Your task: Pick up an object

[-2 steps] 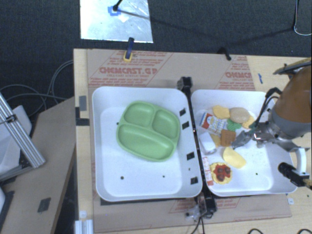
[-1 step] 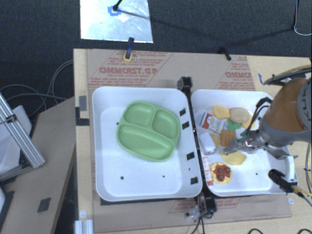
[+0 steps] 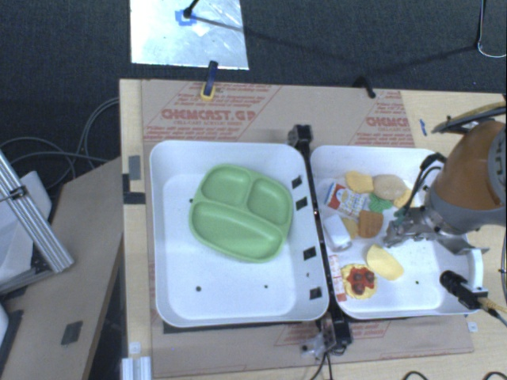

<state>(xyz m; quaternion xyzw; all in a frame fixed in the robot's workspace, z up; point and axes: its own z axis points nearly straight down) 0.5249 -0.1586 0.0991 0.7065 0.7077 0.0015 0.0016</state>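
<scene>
Tabletop [image 3: 261, 105] carries two white bins. Left bin [image 3: 170, 212] holds a green divided tray [image 3: 242, 212]. Right bin [image 3: 420, 287] holds small food toys: yellow piece [image 3: 386, 263], brown piece [image 3: 370, 224], red-topped disc [image 3: 360, 281]. The hand [image 3: 398, 233] hovers beside them; whether it's clenched, I can't tell.

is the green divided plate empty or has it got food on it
Empty. The green divided plate lies flat in the left bin with all three compartments bare; the food items sit in the right bin.
</scene>
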